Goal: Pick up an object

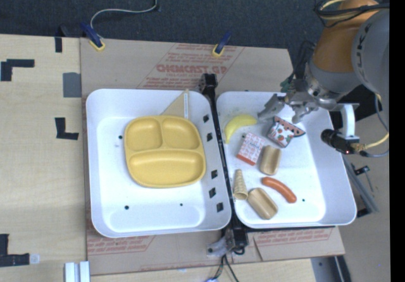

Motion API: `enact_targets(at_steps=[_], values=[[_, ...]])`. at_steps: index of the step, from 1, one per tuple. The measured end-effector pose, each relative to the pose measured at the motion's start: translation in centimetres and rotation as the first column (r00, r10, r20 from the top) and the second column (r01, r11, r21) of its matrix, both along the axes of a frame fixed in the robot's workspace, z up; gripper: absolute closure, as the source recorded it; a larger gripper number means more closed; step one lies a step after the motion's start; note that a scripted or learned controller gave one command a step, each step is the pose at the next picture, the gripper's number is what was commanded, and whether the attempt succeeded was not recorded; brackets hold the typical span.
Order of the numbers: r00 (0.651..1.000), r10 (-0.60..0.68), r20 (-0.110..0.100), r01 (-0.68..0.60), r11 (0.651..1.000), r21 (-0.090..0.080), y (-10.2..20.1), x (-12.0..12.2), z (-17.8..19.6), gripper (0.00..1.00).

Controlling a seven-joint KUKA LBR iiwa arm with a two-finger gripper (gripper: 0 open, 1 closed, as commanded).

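Observation:
My gripper (284, 110) hangs over the back of the right bin (329, 208), with its fingers spread open and nothing between them. Just below it lies a small red and white wedge-shaped toy (283, 131). To the left of the gripper sits a yellow banana (237, 124). A red and white carton (251, 148) and a tan bread roll (270, 159) lie in the bin's middle. Toward the front are an orange sausage (279, 188), a hot dog bun (262, 203) and an ice cream cone (240, 184).
The left bin (104, 167) holds a yellow divided plate (166, 151). The ridge between the two bins (215, 141) runs close to the banana and the cone. The arm's grey and orange body (345, 47) rises at the right, with cables near the right bin's far edge.

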State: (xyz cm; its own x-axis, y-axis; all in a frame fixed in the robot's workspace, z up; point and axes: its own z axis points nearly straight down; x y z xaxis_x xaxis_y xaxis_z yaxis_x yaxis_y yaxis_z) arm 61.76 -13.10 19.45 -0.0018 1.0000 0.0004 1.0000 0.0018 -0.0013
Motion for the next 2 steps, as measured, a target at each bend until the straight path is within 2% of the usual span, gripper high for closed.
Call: enact_targets(at_steps=[1,2], values=[[1.000,0.000,0.014,0.000,1.000,-0.002,0.1,4.4,-9.4,0.00],[1.000,0.000,0.018,0.000,1.000,-0.003,1.6,5.6,-10.2,0.00]])
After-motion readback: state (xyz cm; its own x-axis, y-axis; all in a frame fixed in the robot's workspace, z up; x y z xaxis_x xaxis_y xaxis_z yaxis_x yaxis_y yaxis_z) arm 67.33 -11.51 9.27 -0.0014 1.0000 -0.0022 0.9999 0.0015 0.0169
